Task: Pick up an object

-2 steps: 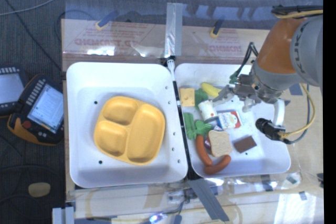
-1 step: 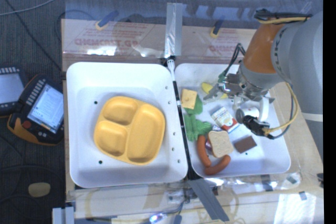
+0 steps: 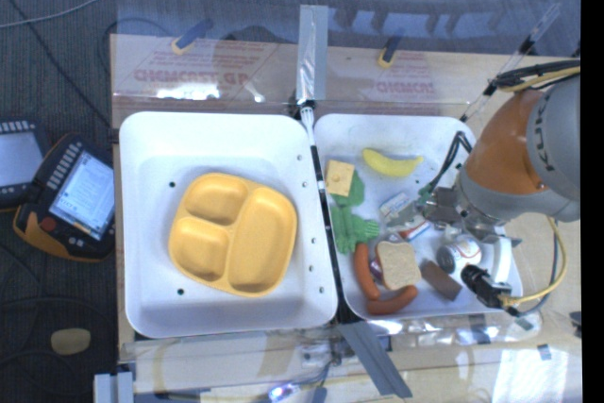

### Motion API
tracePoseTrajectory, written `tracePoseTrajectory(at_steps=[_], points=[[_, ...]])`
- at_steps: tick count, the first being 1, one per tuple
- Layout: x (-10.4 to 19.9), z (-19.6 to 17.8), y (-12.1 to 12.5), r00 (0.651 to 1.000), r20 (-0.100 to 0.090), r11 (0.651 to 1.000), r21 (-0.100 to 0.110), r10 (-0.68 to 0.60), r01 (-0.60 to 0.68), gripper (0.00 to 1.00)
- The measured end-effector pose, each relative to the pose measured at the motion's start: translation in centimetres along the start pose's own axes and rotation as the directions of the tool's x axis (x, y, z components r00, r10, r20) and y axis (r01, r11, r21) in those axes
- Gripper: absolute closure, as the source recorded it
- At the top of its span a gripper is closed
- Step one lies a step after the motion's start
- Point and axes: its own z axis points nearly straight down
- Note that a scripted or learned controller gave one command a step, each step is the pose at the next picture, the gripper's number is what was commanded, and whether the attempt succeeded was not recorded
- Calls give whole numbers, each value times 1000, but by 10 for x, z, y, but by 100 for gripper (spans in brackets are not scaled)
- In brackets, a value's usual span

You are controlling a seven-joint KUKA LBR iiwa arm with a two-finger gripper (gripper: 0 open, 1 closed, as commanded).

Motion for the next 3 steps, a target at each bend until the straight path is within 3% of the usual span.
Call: tracePoseTrajectory(at_steps=[1,2,3], points=[[-4,1,38,1000,-2,1000,3,-8,8,0],[-3,0,34,993,5,993,-3,-119,119,0],[-1,-8,34,993,0,993,0,-121,121,100]])
